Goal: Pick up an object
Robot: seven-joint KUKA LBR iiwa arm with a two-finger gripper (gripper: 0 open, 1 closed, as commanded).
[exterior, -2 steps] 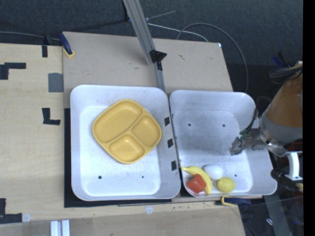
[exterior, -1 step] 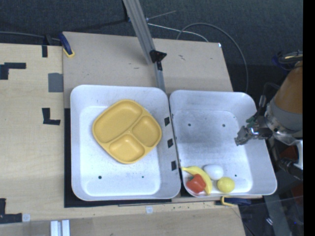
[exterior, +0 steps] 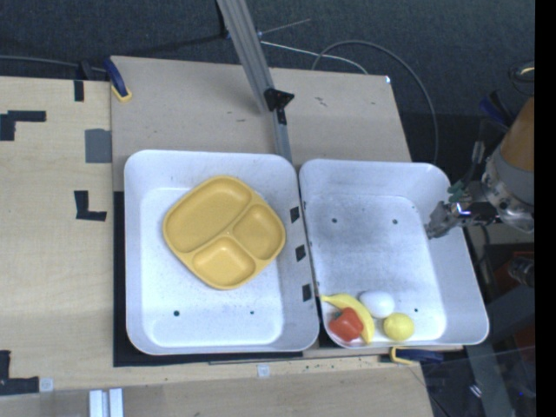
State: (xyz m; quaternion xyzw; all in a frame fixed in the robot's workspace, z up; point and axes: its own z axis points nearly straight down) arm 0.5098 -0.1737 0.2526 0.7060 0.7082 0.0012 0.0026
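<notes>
Nothing picked up yet, task looks barely started. The grey two-finger hand (exterior: 439, 220) sits at the right rim of the right shallow white plastic bin (exterior: 373, 233), well apart from the objects; too small and blurred, cannot tell its state, nothing visibly held. Candidate objects are clustered in that bin's near corner: a curved yellow plastic banana (exterior: 363, 313), a small red rounded toy piece (exterior: 347, 324) touching it, a white egg-shaped object (exterior: 377, 302) just beside, and a small round yellow ball (exterior: 399, 326). Tight cluster, probably awkward to isolate one. Left white bin (exterior: 148, 320) holds a yellow three-compartment plastic tray (exterior: 224, 231), lying flat. Left to do: approach, grasp, lift.
</notes>
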